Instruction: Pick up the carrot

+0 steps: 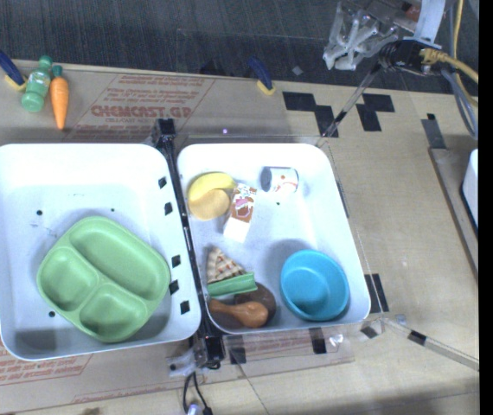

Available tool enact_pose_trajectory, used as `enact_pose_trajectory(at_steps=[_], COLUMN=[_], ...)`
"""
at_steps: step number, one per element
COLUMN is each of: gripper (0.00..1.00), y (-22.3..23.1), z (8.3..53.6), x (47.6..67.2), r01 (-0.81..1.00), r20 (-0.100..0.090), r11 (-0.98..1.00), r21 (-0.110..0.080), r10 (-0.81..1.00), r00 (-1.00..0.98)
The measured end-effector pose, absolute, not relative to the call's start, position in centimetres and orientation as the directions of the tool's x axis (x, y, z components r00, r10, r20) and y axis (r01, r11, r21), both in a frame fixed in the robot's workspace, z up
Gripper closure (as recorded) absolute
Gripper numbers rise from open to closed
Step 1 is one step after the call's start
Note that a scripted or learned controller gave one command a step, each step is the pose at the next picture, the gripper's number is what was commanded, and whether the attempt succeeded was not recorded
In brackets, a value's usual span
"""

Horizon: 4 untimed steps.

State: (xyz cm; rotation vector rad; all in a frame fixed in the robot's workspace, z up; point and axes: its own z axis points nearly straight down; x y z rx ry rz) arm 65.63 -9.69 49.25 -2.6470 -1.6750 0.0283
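Observation:
The orange carrot [59, 98] lies on the cardboard-covered bench outside the bins, at the far left beyond the left bin's back rim. A green toy bottle [35, 85] touches its left side. My gripper [351, 47] hangs high at the back right, beyond the right bin's far corner and a long way from the carrot. Its fingers point down, stand open and hold nothing.
The left bin [13, 188] holds a green divided plate [102, 277]. In the right bin [337, 214] lie a yellow fruit [210, 194], a small carton [241, 206], a can [279, 180], a blue bowl [314, 285], a waffle piece [220, 264] and a drumstick [242, 311].

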Motion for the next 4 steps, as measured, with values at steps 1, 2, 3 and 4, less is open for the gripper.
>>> enact_pose_trajectory(at_steps=[1,2,3,4], gripper=[0.0,0.0,1.0,0.0], y=[-9.7,-9.7,-9.5,-9.5], z=[49.2,49.2,50.2,50.2], x=[65.6,65.6,65.7,65.7], r01=[0.904,0.904,0.909,0.909], r20=[-0.011,-0.011,-0.016,-0.016], r11=[-0.427,-0.428,-0.417,-0.416], r21=[-0.018,-0.018,-0.024,-0.025], r10=[0.904,0.904,0.909,0.909], r00=[0.427,0.427,0.416,0.416])
